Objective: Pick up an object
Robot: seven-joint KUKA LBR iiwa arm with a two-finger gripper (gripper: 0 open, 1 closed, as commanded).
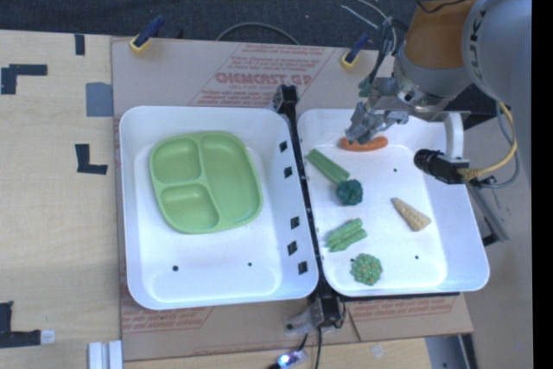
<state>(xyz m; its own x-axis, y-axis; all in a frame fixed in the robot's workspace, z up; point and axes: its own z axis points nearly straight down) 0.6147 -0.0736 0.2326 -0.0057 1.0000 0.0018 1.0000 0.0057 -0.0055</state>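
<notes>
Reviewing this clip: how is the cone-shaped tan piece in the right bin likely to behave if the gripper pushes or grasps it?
The tan cone lies on its side on the right bin's smooth floor, so a push would probably roll it in an arc around its tip. Its taper may let it squirt out of closing fingers. It looks like a small toy food, so probably light and rigid.

Wooden bench [52,212] carried a brown cardboard sheet [259,73] with red print, held at its far edge by two blue-and-yellow clamps [147,32]. Two white bins lay side by side on the cardboard: left bin [138,212], right bin [449,246]. Dark tape marks [86,160] on the wood.
</notes>
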